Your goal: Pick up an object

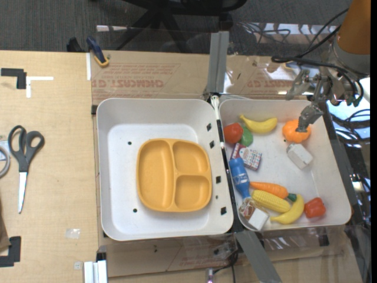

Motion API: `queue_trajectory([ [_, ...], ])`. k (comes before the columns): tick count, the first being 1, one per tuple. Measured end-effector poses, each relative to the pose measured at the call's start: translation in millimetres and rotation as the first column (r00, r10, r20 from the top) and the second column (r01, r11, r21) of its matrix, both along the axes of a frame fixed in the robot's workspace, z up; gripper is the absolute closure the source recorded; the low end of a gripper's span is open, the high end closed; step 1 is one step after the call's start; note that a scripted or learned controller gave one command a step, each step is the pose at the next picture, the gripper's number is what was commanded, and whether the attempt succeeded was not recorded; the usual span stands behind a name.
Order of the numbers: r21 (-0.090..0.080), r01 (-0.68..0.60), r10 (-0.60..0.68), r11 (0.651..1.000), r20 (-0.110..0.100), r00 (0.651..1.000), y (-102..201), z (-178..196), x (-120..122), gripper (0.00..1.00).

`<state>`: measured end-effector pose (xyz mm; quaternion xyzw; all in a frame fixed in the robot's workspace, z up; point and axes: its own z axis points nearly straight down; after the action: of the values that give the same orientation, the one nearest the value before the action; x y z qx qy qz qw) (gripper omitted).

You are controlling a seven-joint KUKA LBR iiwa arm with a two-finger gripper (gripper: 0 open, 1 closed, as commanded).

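Gripper: we saw the gripper (306,121) hanging over the far right of the right bin (337,158), its tip just above the orange fruit (294,132); we could not tell if it was released or clenched.
Likely target: we judged the orange fruit, lying near the far wall, well placed because it sat apart from the crowd.
Neighbours: a banana (259,124) lay to its left, a white block (300,155) just nearer.
Crowded side: the blue bottle (239,177), carrot (270,188) and corn (270,202) lay packed along the near left.
Open room: bare bin floor showed at middle right.
Left bin: we saw the yellow divided plate (174,175) in the left bin (112,158).
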<state>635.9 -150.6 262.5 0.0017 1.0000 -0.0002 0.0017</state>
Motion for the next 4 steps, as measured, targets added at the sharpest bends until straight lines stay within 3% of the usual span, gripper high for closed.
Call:
queue_trajectory([
  [1,0.000,0.100,-0.100,0.995,0.002,0.995,-16.7,-168.5,-5.2,0.00],
  [2,0.001,0.369,-0.369,0.930,0.000,0.930,34.1,-169.1,-8.3,0.00],
  [3,-0.001,0.446,-0.446,0.895,0.003,0.895,55.5,-168.6,-61.0,0.00],
  [4,0.000,0.545,-0.545,0.838,-0.002,0.838,39.6,-170.3,-110.1,0.00],
])
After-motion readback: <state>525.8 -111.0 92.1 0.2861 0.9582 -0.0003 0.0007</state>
